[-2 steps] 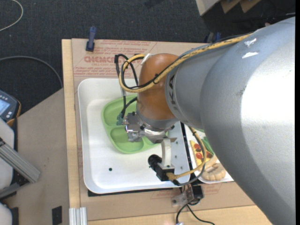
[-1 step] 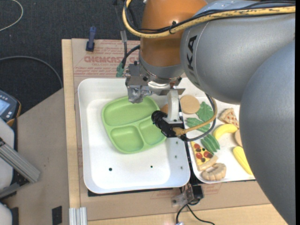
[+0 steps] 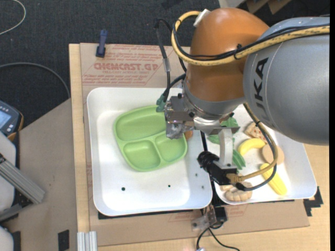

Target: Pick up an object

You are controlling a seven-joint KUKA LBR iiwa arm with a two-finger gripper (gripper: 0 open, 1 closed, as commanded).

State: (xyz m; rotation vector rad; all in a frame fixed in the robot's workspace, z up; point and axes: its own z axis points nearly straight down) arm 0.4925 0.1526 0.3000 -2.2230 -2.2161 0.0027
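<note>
A light green divided plate (image 3: 142, 140) lies in the left white bin (image 3: 104, 161), toward its right side. My gripper (image 3: 175, 125) hangs under the orange and grey wrist, right over the plate's right rim near the wall between the bins. Nothing shows between its tips, and the wrist body hides how they stand. The right bin (image 3: 310, 178) holds a yellow banana (image 3: 250, 145), a second yellow piece (image 3: 278, 184), green leafy pieces (image 3: 229, 123) and a tan ring-shaped thing (image 3: 273, 156). The arm hides much of that bin.
Both bins rest on a brown cardboard sheet (image 3: 125, 61) with a blue clip (image 3: 101, 43) at its far left corner. A tan lumpy piece (image 3: 236, 195) sits at the right bin's near edge. Dark floor with cables surrounds the bench.
</note>
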